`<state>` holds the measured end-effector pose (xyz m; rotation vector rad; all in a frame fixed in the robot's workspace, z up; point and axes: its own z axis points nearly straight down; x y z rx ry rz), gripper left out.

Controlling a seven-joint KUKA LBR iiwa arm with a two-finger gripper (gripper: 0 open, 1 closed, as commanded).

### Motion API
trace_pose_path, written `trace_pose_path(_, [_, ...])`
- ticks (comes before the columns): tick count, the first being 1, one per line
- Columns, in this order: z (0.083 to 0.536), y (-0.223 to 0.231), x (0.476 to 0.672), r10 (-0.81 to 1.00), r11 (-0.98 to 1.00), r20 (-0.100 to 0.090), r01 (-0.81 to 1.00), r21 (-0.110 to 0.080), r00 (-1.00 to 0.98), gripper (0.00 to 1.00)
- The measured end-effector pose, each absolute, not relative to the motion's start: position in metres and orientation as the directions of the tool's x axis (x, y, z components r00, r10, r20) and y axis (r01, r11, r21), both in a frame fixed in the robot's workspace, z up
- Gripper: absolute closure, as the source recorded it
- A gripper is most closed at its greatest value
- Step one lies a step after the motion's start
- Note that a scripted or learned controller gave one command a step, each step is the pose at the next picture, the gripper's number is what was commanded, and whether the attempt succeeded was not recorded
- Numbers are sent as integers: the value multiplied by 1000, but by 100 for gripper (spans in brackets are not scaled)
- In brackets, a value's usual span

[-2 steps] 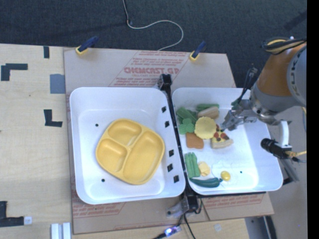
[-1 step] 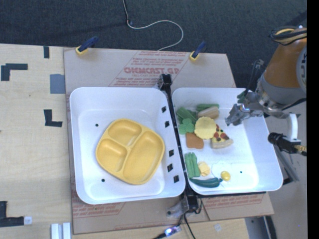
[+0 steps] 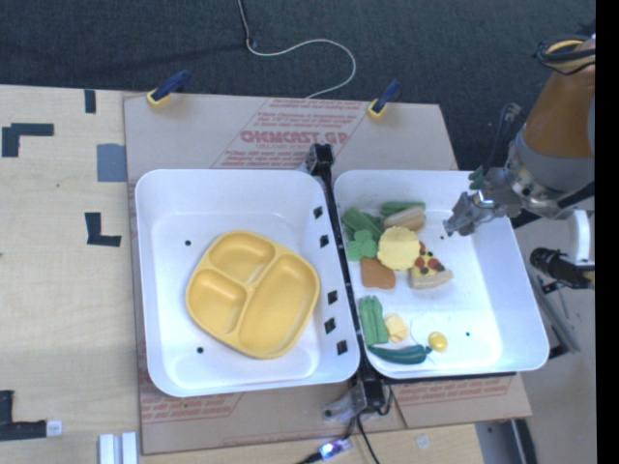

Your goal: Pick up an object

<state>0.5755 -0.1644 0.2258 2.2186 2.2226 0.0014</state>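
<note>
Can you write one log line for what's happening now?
arm: over right bin | gripper: above toy food, not touching | pizza slice: in bin | yellow tray: left bin

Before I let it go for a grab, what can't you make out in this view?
- Gripper: fingers too small and dark to read.
- Arm: cut off by the right edge.
- Toy food pile in the right bin: pieces overlap, lower ones partly hidden.

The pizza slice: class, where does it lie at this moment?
In the camera view, the pizza slice lies in the right bin, just right of the brown biscuit-like piece and below the round yellow toy.
</note>
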Motion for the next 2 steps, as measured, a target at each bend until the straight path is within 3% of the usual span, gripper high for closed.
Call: trace_pose_path(2, [225, -69, 629, 1000, 6, 0, 1000, -1, -6, 100])
